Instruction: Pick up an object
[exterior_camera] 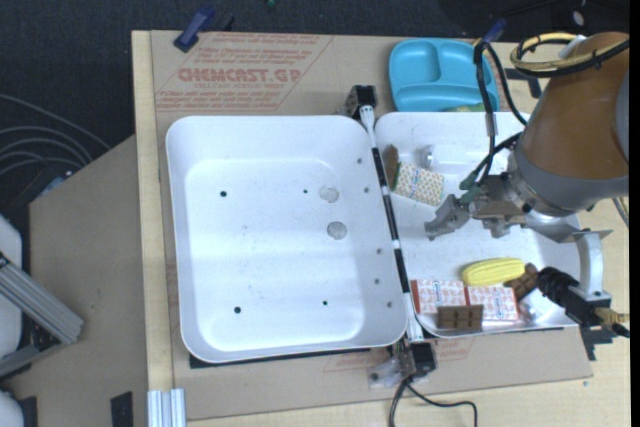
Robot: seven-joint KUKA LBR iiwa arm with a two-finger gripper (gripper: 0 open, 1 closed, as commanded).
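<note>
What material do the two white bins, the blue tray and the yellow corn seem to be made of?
White bins: probably thin moulded plastic, smooth with a slight sheen, rounded corners and rolled rims.
Blue tray: likely plastic too, an even matte light blue with moulded compartments.
Yellow corn: seems a plastic or rubber toy, uniformly bright and slightly glossy; which one I cannot tell.

Grey arm (565, 177), orange band (580, 100)

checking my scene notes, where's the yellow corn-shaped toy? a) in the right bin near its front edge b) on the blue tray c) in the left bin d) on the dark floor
a: the yellow corn-shaped toy lies in the right bin, near its front edge, just behind the patterned flat packs.
</note>
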